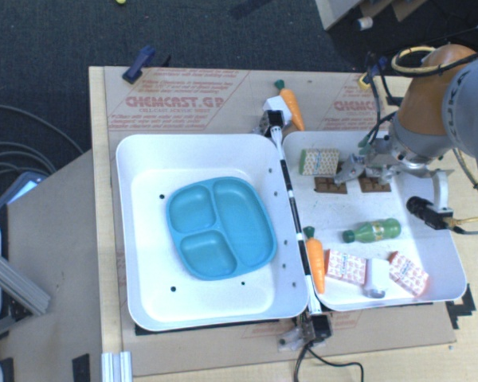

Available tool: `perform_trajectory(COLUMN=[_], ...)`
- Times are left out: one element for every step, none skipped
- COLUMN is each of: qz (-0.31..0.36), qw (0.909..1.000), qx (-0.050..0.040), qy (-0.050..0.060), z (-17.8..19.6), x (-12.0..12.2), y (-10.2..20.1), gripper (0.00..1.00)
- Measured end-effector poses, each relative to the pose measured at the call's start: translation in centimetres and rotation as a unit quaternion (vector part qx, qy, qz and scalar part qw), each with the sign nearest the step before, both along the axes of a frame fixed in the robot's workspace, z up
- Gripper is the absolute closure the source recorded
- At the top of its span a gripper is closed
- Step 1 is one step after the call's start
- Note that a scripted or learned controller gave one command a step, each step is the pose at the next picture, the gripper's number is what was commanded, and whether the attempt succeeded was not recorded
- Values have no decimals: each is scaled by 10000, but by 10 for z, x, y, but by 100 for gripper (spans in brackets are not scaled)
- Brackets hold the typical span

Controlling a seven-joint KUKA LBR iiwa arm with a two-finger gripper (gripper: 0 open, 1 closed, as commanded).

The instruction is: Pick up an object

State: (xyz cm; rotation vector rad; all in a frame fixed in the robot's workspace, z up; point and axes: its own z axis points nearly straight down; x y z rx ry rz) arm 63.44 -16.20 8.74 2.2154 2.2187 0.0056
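Note:
My gripper [351, 183] hangs low over the back of the right bin [442, 249], with the arm coming in from the upper right. Its two brown fingertips [328, 185] stand apart, open, with bare white bin floor between them. A small tan and green box [319, 161] lies just left of the gripper, close to the left fingertip. Nearer the front lie a green bottle [372, 231] on its side, an orange carrot [315, 263] along the left wall, and two red and white packets [346, 267] [408, 273].
The left bin [135, 173] holds a blue divided plate [221, 227]. A second carrot [291, 108] lies on the cardboard behind the bins, by the black clip joining them. A small grey piece [374, 293] sits at the right bin's front edge.

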Motion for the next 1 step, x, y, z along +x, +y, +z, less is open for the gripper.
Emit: perform_trajectory(qz=[-13], qw=[10000], qx=[-26], qy=[18], z=[0], x=[20], y=[62], gripper=[0])
